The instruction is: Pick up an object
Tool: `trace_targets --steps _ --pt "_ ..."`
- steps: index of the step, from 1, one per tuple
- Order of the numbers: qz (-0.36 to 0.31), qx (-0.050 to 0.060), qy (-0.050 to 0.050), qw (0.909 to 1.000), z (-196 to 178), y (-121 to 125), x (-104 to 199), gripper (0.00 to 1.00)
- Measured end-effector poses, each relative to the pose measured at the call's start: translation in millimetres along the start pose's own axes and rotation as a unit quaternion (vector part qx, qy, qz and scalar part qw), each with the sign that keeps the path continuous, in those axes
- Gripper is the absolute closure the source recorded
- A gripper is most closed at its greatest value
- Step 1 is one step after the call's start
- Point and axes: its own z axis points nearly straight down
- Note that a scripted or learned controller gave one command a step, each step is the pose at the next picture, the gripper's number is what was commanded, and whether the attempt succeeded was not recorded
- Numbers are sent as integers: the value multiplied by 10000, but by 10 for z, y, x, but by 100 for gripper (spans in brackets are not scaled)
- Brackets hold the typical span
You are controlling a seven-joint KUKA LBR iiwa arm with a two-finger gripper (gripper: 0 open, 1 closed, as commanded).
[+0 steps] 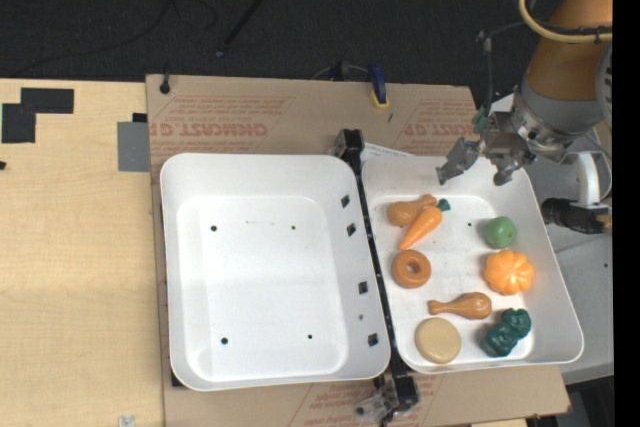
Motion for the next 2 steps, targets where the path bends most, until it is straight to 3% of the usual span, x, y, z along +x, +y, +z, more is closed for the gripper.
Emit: trace_targets --steps 1,2 --pt "-3 43 12 10000 970 -66 358 0" --pt "24 25 5 10000 1575 -204 465 0"
